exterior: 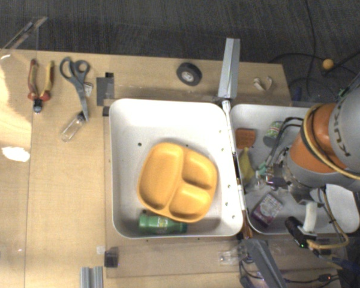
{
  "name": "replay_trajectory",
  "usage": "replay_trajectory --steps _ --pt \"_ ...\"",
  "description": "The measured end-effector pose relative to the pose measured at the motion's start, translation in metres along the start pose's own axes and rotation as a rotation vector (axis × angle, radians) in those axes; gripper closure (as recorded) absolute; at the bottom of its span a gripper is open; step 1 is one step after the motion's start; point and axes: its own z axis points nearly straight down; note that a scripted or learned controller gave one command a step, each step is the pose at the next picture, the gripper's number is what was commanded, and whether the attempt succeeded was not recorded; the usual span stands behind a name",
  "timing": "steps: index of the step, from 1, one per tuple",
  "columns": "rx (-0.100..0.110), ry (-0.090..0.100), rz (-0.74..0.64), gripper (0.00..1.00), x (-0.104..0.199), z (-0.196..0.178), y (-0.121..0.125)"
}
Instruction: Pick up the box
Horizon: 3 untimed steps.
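arm (pixel 342 140) over right bin (pixel 261 110) | jaws hidden, state unclear | box (pixel 267 207) partly visible

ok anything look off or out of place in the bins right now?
Mostly the left bin: the yellow divided tray sits skewed to the bin walls, and its lower edge overlaps a green bottle lying on its side. In the right bin small items are jumbled under the arm. No spill or damage visible.
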Motion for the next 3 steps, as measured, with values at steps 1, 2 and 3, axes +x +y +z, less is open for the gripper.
replay_trajectory --steps 1,2,3 --pt "0.005 -0.003 -0.106 0.0 0.0001 0.0004 -0.0019" --pt "0.003 -0.003 -0.086 0.0 0.0014 0.0004 -0.0018" --pt "0.003 0.001 -0.064 0.0 0.0002 0.0002 -0.0009"
